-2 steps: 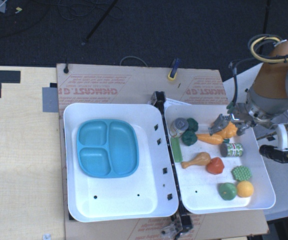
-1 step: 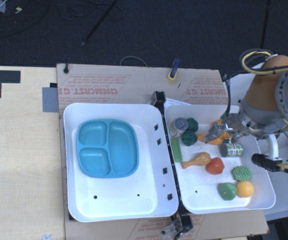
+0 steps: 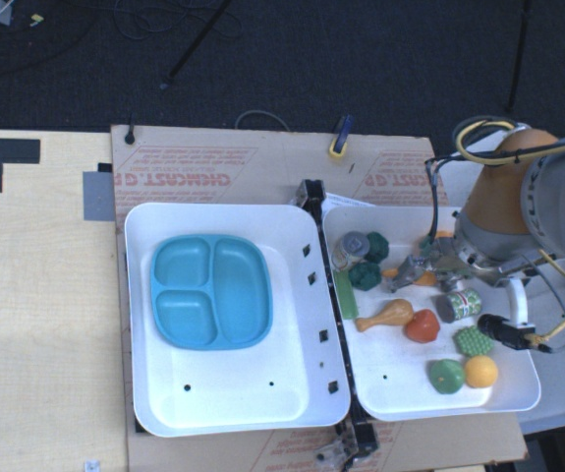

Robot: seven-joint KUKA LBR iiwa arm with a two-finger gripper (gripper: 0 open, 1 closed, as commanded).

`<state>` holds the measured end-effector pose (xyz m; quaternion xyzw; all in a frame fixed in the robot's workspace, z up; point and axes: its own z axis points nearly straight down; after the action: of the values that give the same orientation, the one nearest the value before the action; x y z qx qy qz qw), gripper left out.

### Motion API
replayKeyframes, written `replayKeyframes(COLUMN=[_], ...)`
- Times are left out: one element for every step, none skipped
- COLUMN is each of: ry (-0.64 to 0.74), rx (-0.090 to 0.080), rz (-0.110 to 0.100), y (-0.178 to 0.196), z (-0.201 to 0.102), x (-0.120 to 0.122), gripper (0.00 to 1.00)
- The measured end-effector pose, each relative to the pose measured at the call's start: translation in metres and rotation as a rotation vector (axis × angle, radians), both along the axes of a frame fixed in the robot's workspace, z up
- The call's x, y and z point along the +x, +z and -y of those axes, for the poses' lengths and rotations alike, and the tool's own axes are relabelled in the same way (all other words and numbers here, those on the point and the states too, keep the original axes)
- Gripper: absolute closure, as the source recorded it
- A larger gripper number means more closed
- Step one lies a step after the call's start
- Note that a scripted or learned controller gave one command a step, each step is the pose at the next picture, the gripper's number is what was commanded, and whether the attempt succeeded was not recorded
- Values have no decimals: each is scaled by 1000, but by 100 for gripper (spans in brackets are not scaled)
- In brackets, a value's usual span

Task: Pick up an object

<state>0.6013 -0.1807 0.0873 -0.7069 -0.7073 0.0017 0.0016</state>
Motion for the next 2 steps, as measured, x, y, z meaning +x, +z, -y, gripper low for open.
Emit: replayKeyframes(ry=[-2,-8], rx=[2,-1], rz=[-1,8], y=[10,73], z=[0,4], x=[0,-4], gripper=[100,100])
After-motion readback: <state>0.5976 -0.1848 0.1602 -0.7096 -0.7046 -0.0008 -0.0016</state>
